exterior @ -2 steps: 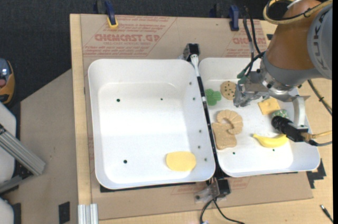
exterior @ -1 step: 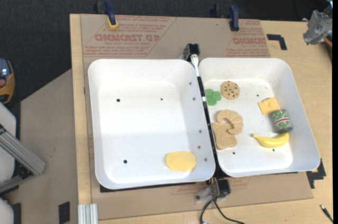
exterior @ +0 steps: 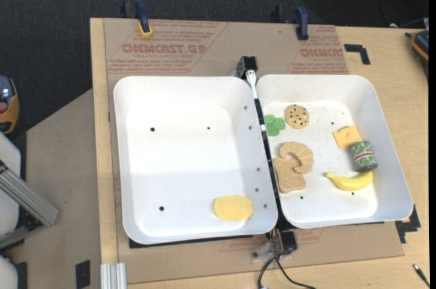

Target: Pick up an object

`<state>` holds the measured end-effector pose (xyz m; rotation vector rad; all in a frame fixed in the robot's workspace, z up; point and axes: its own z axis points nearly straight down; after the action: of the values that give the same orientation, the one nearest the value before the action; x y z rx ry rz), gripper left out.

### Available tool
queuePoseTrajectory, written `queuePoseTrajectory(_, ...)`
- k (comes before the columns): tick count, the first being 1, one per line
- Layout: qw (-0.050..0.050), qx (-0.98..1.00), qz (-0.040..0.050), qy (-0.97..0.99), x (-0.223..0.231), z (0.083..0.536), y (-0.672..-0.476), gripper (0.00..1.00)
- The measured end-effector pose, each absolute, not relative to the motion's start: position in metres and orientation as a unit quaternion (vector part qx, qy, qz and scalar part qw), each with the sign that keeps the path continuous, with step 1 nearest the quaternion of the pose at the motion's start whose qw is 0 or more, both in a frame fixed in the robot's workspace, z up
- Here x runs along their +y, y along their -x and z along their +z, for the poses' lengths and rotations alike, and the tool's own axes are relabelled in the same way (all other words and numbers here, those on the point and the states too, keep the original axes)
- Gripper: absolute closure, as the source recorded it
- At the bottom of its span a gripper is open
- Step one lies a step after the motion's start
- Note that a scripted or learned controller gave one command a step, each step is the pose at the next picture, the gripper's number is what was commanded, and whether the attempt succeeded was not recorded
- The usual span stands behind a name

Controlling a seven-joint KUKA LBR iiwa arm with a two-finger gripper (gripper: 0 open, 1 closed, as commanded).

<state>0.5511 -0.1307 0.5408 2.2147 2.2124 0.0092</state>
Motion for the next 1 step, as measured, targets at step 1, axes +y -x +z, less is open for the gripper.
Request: queuePoseTrajectory(1,0.001,0.704,-0.0009,-0.71,-0.2076,0.5351,-0.5195,1.0)
